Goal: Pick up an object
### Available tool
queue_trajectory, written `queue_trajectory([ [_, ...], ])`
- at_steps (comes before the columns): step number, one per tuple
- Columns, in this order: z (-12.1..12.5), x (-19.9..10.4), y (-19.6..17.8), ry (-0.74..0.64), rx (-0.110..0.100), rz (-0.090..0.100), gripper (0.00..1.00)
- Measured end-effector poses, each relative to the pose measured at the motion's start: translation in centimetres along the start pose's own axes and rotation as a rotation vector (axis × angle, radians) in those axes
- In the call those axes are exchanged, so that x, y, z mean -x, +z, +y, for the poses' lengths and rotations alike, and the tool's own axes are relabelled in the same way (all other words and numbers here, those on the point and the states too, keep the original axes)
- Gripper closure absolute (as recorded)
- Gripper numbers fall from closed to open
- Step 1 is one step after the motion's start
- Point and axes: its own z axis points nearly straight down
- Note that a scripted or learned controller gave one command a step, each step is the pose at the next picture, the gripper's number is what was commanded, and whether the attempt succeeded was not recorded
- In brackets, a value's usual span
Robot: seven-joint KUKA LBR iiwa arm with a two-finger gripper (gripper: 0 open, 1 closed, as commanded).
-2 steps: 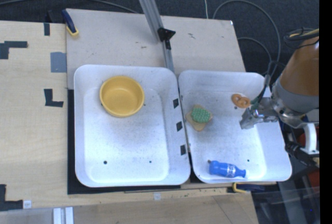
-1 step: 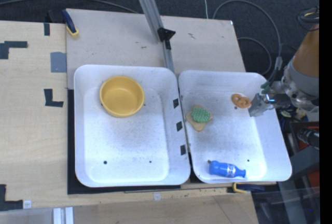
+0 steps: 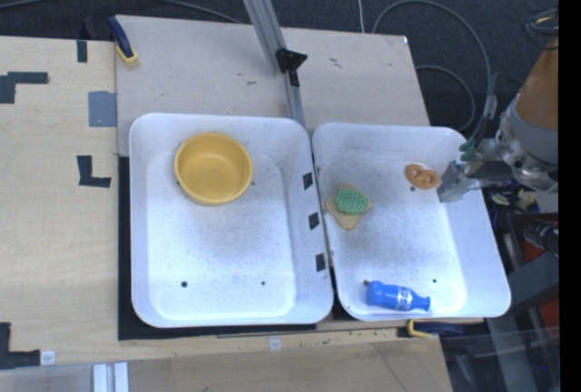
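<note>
On the left of the table [image 3: 54, 200], the pale wooden top carries a few dark tape marks, and a small blue and yellow clamp [image 3: 122, 40] sits at the far corner of the grey board under the bins. The left bin [image 3: 150, 290] holds a yellow bowl [image 3: 214, 167], upright, in its far half and nearer its left wall. A grey metal rail [image 3: 259, 4] slants down from the top and ends at the seam where the two bins meet. In the right bin [image 3: 481, 281], just beside the dividing wall, lies a green scrubber on a tan base [image 3: 349, 204], well apart from the other things. Along the near wall rests a blue bottle [image 3: 395, 296] on its side, its cap end pointing right. Toward the far right corner lies a small orange pretzel-shaped ring [image 3: 420, 175], flat on the bin floor. Just right of that ring, over the bin's right rim, hangs the claw [image 3: 451, 184] on the grey arm with its orange band [image 3: 549, 91]. Nothing sits between its tips; I cannot tell whether it is wide or narrow from this slant.
</note>
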Motion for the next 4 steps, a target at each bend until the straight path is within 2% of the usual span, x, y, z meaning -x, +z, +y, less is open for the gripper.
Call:
queue_trajectory([
  [1, 0.4, -5.1, 1.4, -0.004, -0.002, 0.001, 1.00],
  [3, -1.5, -15.7, 4.0, -0.005, -0.005, 0.002, 1.00],
  [4, -1.8, -21.5, 3.0, -0.007, -0.003, 0.002, 1.00],
])
